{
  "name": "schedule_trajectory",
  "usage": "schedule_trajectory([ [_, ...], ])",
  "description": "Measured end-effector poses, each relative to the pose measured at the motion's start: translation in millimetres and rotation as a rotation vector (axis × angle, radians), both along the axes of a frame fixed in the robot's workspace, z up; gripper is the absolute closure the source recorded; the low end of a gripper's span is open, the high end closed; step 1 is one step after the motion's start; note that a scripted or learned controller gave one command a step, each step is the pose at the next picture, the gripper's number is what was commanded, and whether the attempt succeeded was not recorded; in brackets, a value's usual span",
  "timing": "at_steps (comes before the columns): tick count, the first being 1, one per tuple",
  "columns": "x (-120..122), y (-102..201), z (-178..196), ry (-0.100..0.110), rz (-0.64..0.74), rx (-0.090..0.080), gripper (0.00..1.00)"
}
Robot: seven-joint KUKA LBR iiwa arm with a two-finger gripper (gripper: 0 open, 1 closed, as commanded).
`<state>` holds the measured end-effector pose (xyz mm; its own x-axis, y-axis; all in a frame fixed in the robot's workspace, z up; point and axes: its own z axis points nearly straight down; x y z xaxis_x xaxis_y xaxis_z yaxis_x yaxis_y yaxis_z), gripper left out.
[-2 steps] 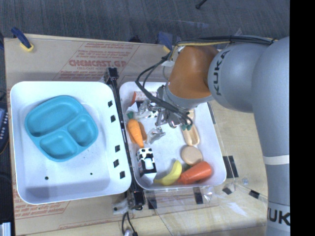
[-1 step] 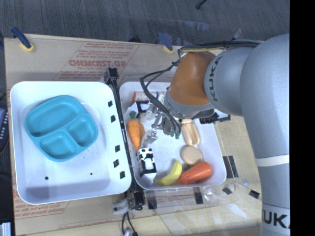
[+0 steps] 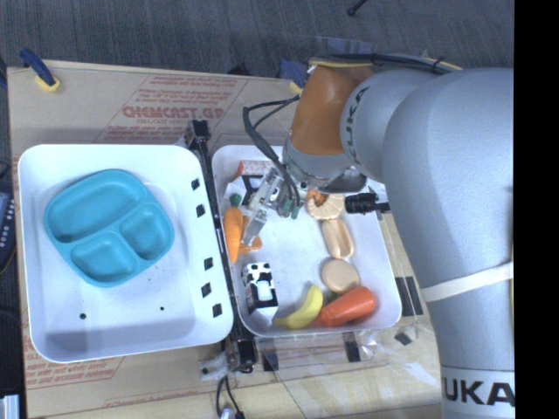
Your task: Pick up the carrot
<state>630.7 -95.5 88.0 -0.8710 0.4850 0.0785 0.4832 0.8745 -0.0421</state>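
at the upper left part of the right shallow white bin (image 3: pixel 389 273), the two-finger gripper (image 3: pixel 258 212) hung from the grey arm (image 3: pixel 437 199) with its orange band (image 3: pixel 321 112), its metal fingers (image 3: pixel 254 223) angled down and to the left. whether those fingers were parted or closed could not be told, and nothing could be made out between them. just to the left of the fingertips, and touching or nearly touching them, lay the orange carrot (image 3: pixel 232 232), stretched lengthwise along the bin's left wall. below the gripper sat a small black-and-white block-shaped toy (image 3: pixel 259 285). to the right of the gripper lay a pale tan oblong bread-like piece (image 3: pixel 337 237), with a round tan disc (image 3: pixel 339 275) just beneath it. farther below and to the right, near the bin's lower wall, a yellow banana (image 3: pixel 301 309) rested against a reddish-orange tapered vegetable (image 3: pixel 350 305). well to the left of the gripper, beyond the dividing rim, the second white bin (image 3: pixel 52 330) held a blue plastic plate with three compartments (image 3: pixel 109 225). both bins sat on a brown cardboard sheet (image 3: pixel 131 103) with red printing.
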Motion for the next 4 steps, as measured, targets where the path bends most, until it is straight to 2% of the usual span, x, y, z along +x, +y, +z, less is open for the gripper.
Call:
schedule_trajectory([
  [1,-38.7,-0.4,5.8,-0.093,-0.137,-0.016,0.0],
  [2,-36.6,-6.0,4.7,-0.088,-0.434,-0.025,0.0],
  [3,-35.2,-4.2,15.6,-0.09,-0.425,-0.023,1.0],
  [4,-35.5,-5.8,15.6,-0.089,-0.425,-0.027,0.0],
])
